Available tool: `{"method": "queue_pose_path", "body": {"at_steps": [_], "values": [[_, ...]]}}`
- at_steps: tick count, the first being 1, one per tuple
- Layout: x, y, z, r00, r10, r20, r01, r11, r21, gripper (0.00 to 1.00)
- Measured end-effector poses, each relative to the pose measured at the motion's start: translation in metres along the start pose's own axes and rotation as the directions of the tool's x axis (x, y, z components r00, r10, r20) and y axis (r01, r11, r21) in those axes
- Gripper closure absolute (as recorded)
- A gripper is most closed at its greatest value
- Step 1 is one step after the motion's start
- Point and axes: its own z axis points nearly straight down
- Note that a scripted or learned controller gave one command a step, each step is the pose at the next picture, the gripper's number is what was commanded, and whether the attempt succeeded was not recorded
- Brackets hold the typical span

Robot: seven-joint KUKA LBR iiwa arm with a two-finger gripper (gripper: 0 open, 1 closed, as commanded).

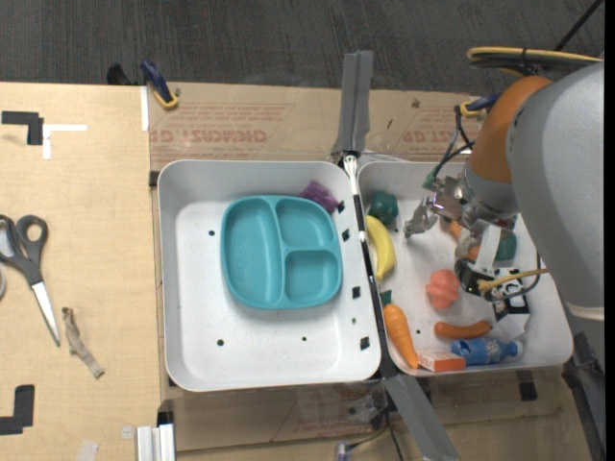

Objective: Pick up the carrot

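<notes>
Two shallow white bins sit side by side on the surface. From the overhead camera, the left bin (183,286) holds a teal divided plate (282,252) with a small purple item (321,196) at its far edge. The right bin (550,349) holds the carrot (400,333), lying near the dividing wall toward the front, just below a yellow banana (381,245). Near the carrot are a peach-coloured ball (442,289), an orange sausage-shaped piece (462,329) and a blue bottle (488,351). The grey arm reaches into the right bin, its claw (423,217) well apart from the carrot; whether the claw is spread or closed cannot be made out. Scissors (31,262) lie on the surface at far left.
</notes>
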Motion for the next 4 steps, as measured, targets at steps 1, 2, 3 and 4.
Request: {"method": "queue_pose_path", "body": {"at_steps": [1,2,3,4], "values": [[-0.049,0.027,-0.001,0.981,0.193,-0.001,-0.193,0.981,-0.001,0.0],[-0.076,0.077,-0.071,0.916,0.4,0.0,-0.4,0.916,-0.001,0.0],[-0.081,0.066,-0.022,0.825,0.565,-0.005,-0.565,0.825,0.0,0.0],[-0.068,0.031,-0.001,0.759,0.651,-0.002,-0.651,0.759,-0.001,0.0]]}}
